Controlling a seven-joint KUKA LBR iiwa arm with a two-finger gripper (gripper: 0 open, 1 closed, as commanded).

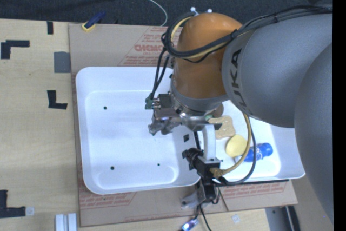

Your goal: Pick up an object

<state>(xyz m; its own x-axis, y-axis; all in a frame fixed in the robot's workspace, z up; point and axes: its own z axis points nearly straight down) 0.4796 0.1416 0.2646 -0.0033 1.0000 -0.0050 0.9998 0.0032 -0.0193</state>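
End effector point(162, 123) left of yellow object point(236, 145), apart

The arm point(254, 78) covers most of the right bin point(286, 167); the blue object point(261, 151) there is partly hidden.

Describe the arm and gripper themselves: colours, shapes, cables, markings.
The arm is thick, rounded and grey, with black KUKA lettering partly visible near the wrist. A glossy orange band bulges above the wrist. Black cables and a pale yellowish hose loop around it and run down the side. The gripper is a small dark grey metal assembly under the wrist, with black fittings.
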